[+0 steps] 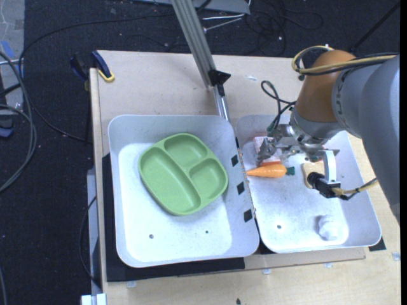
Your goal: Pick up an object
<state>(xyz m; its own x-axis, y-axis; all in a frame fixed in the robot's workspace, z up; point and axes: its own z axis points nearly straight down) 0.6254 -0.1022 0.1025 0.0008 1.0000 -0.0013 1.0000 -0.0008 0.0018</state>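
Two bins sit side by side on the bench (159,75): the left bin (127,234) holds a divided plate (183,173) lying flat near its centre. In the right bin (362,230), a toy carrot (266,170) lies near the left wall, with the gripper (280,146) just behind it. A small rounded object (328,227) rests toward the near right corner, well apart from the carrot.

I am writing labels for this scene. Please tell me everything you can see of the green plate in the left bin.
The green plate is a pale green tray with rounded corners, looking like matte plastic. Raised ridges split it into three compartments: one large and two smaller. It lies flat, right side up, turned diagonally, near the middle of the left bin. It rests on the bin floor alone; the claw is over the other bin.
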